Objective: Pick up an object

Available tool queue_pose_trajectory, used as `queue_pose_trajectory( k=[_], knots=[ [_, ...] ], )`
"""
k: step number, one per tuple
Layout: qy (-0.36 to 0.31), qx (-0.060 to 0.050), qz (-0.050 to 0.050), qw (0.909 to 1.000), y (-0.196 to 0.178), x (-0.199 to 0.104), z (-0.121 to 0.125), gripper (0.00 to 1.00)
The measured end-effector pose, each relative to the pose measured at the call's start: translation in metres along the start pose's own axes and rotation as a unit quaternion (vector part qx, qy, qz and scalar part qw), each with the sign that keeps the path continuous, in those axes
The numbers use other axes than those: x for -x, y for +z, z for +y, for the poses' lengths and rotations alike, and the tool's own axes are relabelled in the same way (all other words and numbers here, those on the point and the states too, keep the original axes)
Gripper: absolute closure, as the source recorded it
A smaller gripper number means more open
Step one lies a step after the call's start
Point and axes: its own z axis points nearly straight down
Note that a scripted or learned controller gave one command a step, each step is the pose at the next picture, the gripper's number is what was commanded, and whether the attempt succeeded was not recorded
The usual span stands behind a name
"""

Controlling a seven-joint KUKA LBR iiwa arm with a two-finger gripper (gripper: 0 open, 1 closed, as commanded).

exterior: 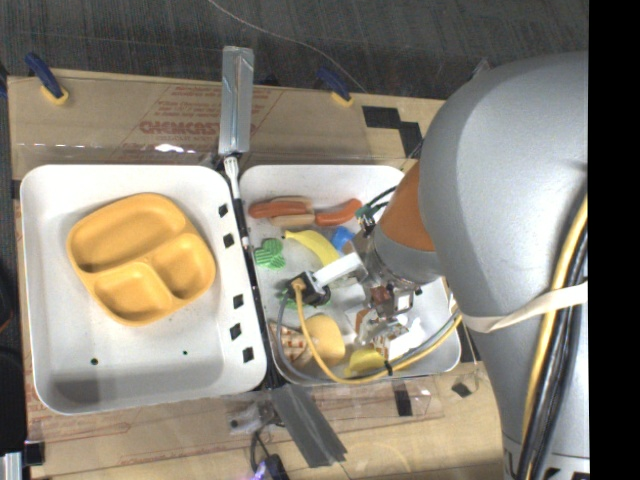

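My gripper (385, 313) hangs low in the right bin (330, 178), under the grey arm with its orange band (405, 218). It is among toy foods. A pale yellow rounded piece (324, 336) lies just to its left, and a small yellow piece (365, 361) lies below it. Farther up the bin are a banana (310, 245), a green piece (269, 256), a blue piece (343, 238), a brown sausage (283, 207) and an orange sausage (338, 211). The gripper's body hides whatever lies directly beneath it.
The left bin (60, 368) holds a yellow divided plate (142, 256). A brown ridged piece (292, 345) sits at the right bin's lower left corner. A yellow cable (300, 323) loops from the wrist over the food. The arm's bulk covers the bin's right side.
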Motion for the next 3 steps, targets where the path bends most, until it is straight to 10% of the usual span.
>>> queue_pose_trajectory(
  k=[1, 2, 3],
  knots=[
    [-0.001, 0.001, 0.002, 1.0000, 0.021, -0.059, -0.003, 0.00],
    [-0.005, -0.001, -0.003, 1.0000, 0.014, -0.057, -0.004, 1.00],
    [-0.004, 0.001, 0.005, 1.0000, -0.082, -0.044, -0.081, 1.00]
  ],
)
